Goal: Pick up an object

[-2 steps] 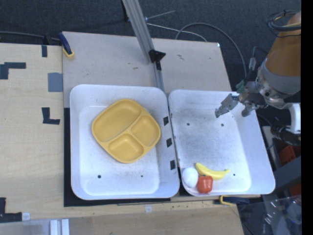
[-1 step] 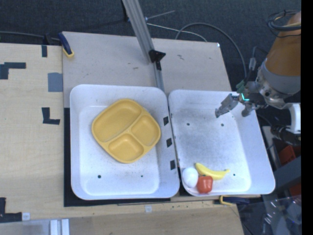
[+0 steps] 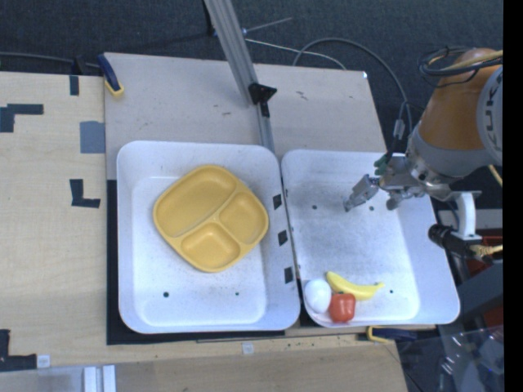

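In the right bin (image 3: 425,300), at its near edge, lie a yellow banana (image 3: 353,287), a small red object (image 3: 343,307) and a white egg-shaped object (image 3: 317,295), all close together. My gripper (image 3: 369,205) hangs over the far half of this bin, well away from those three. Its fingers (image 3: 356,198) are spread open with nothing between them. The grey arm with its orange band (image 3: 462,113) comes in from the right.
A yellow three-compartment plate (image 3: 211,217) rests in the left bin (image 3: 131,243). A slanted metal post (image 3: 237,47) rises from behind the bins, ending at a black clamp (image 3: 261,93). Cables run behind the right bin.
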Robot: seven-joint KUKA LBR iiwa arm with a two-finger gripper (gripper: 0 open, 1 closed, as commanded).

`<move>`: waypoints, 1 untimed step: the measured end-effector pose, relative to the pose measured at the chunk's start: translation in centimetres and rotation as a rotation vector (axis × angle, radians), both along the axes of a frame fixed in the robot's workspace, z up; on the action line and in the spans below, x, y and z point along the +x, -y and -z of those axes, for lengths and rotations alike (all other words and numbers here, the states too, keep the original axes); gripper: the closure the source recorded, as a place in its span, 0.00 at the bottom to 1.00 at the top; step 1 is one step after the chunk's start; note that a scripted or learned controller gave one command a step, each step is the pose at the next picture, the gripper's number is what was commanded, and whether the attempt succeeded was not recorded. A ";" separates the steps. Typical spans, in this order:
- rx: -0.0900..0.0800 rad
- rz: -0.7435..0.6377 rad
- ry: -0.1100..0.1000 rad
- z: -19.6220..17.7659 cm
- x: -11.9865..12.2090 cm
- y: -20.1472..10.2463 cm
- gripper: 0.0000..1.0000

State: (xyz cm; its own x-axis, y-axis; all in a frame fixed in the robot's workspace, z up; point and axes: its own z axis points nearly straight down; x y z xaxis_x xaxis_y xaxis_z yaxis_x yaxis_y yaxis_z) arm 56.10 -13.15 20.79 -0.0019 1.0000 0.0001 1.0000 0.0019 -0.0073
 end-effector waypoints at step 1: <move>0.000 0.000 0.001 5.3 0.9 -0.2 0.00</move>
